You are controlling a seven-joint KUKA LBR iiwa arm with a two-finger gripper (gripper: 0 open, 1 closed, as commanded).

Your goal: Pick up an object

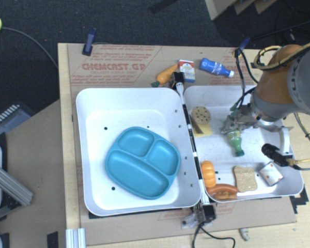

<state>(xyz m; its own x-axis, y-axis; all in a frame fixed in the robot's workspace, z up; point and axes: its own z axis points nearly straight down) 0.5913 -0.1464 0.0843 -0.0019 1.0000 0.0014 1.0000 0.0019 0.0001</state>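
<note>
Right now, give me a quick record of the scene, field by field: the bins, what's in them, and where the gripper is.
left bin: holds a blue divided plate
right bin: holds a cookie, green toy, orange toy, bread slice, hot dog
gripper: low in the right bin, just above the green toy
behind bins: blue bottle, small carton

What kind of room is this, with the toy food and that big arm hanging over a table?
Most likely a robotics lab test bench. A grey and orange robot arm reaches over two white bins: one holds a blue divided plate, the other toy food such as a bread slice. Loose cables trail over the dark carpet.
</note>
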